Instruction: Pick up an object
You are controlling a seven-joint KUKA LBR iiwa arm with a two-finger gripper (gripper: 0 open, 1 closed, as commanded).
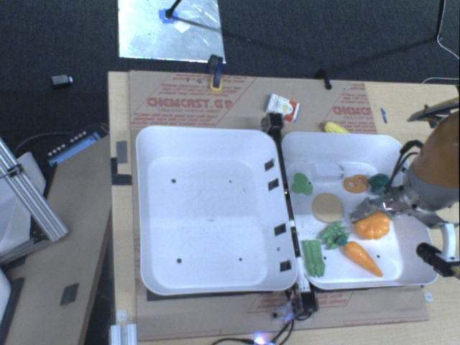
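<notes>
Landmark: the black hinge strip (284, 207) between the two bins; all places are given from it.
Left bin (154, 149): left of the strip, white, on the tabletop (72, 214).
Right bin (392, 146): right of the strip, holding the toy food.
Green pieces: a long green piece (313, 257) just right of the strip's lower end; a leafy one (333, 234) above it; a darker one (301, 185) higher up.
Tan disc (328, 207): right of the strip, mid-bin.
Carrot (363, 258): further right, lying slantwise.
Orange fruit (373, 226): further right again (the likely target), directly under the pincer.
Pincer (370, 210): at the fruit's upper edge; whether it is spread or closed cannot be told.
Advice: judged best to centre over the fruit, descend straight, avoid nudging the carrot, and lift only once the fruit is seen clamped.
</notes>
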